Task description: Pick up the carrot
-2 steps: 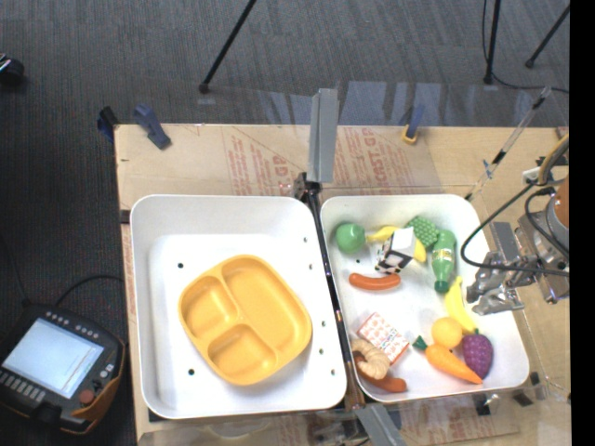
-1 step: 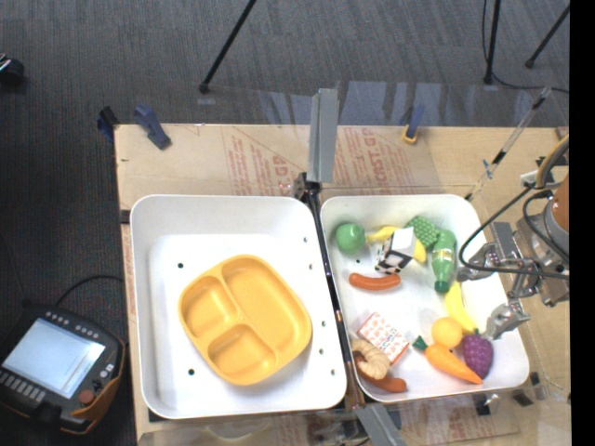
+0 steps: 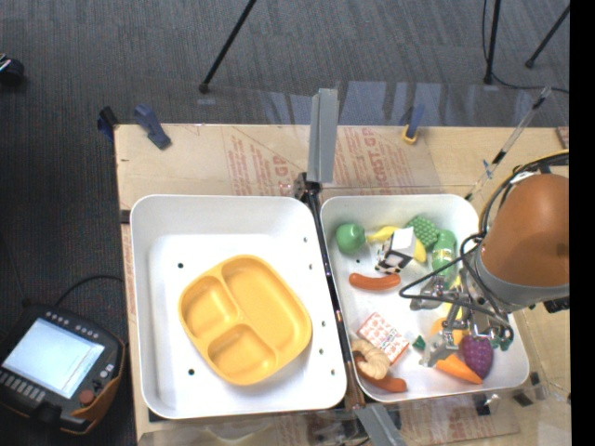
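Left bin [image 3: 153,249]: shallow white plastic, holding a yellow three-compartment plastic plate [image 3: 244,317].
Surface [image 3: 232,161]: brown board with red printed lettering, upside down and not readable from here.
Right bin [image 3: 409,199]: shallow white plastic, crowded with toy food: a green apple [image 3: 350,237], a red sausage [image 3: 373,282], a small red-and-white printed packet [image 3: 382,335] whose print is too small to read.
Carrot [image 3: 456,369]: small orange tapered toy at the right bin's near right corner, touching a purple grape bunch [image 3: 478,352].
Handling: probably light, stiff, smooth plastic that may slip; judged best taken across its thicker middle.
Gripper [image 3: 456,321]: directly above the carrot; whether its fingers are spread or closed, I cannot tell.
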Available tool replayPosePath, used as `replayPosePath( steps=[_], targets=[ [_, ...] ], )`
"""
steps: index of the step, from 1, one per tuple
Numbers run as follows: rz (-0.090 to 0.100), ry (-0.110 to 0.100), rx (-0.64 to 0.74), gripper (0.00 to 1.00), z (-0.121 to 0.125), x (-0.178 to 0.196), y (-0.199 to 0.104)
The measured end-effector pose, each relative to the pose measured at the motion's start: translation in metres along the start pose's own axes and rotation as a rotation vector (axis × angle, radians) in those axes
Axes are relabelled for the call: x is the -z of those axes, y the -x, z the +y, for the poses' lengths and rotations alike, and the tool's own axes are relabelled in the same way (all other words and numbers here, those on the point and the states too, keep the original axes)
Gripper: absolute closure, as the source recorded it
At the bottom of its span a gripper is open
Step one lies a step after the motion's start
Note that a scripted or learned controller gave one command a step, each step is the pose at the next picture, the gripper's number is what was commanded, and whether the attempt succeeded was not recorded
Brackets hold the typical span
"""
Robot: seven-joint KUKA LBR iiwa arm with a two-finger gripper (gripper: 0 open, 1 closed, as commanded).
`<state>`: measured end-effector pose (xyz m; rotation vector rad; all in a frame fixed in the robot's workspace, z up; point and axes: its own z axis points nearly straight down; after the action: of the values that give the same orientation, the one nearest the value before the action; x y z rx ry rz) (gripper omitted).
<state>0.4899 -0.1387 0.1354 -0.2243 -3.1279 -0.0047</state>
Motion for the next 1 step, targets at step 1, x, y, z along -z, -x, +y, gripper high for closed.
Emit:
replayPosePath(
  steps=[1],
  targets=[
    [0.000,0.000,-0.125,0.00,-0.0198,-0.0501,-0.0119]
  ],
)
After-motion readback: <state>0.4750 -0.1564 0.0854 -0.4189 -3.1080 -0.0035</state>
